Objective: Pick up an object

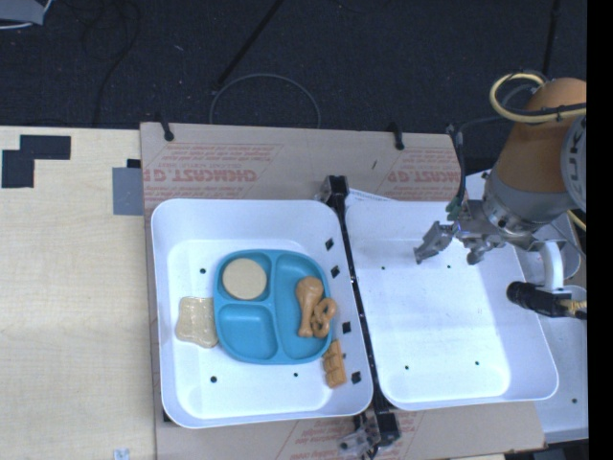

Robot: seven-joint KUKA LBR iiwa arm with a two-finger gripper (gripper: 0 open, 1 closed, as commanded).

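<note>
A blue divided plate (pixel 259 338) lies in the left bin (pixel 159 257). On it sit a round tan disc (pixel 243 278) and a twisted tan pretzel-like piece (pixel 314 307). A pale bread-like slice (pixel 196 321) rests on the bin floor against the plate's left edge. A small orange-brown chunk (pixel 333 364) lies by the plate's lower right corner. My gripper (pixel 450 249) hangs over the upper part of the right bin (pixel 536 377), far right of all these items. Its fingers are spread open with nothing between them.
A black divider (pixel 350 295) with clips runs between the two bins. Cardboard (pixel 249 166) lies under and behind the bins. A black cylindrical part (pixel 536 298) of the arm sticks out over the right bin's right edge.
</note>
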